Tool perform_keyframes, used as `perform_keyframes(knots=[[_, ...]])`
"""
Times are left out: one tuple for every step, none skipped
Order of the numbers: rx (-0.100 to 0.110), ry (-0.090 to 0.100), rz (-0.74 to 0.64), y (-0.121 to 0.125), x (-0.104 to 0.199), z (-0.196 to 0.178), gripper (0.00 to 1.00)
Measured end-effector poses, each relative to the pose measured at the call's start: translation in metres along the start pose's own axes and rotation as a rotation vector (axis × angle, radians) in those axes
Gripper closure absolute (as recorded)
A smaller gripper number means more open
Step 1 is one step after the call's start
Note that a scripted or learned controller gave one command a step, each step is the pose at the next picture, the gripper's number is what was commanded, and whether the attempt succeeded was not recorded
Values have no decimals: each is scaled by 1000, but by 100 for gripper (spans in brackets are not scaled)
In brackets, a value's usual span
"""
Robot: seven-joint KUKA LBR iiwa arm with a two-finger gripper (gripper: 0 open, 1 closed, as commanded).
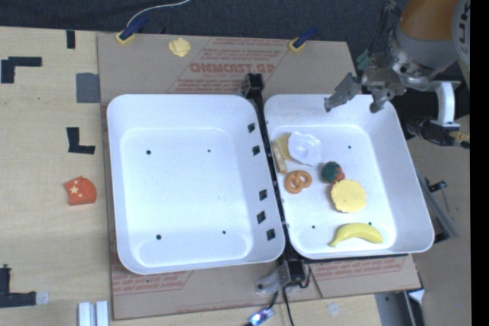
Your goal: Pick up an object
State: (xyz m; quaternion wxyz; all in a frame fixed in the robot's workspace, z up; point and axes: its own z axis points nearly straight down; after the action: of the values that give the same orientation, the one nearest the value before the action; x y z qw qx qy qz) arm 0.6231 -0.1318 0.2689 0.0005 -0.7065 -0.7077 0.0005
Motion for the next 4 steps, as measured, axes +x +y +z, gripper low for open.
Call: perform_keyframes(knots=[[-4, 0, -3, 37, 82, -76, 0], [-5, 2, -10, 46, 220, -111, 0], [0, -1, -2, 45, 213, -118, 100], [-1, 0, 0, 45, 228, -149, 100]])
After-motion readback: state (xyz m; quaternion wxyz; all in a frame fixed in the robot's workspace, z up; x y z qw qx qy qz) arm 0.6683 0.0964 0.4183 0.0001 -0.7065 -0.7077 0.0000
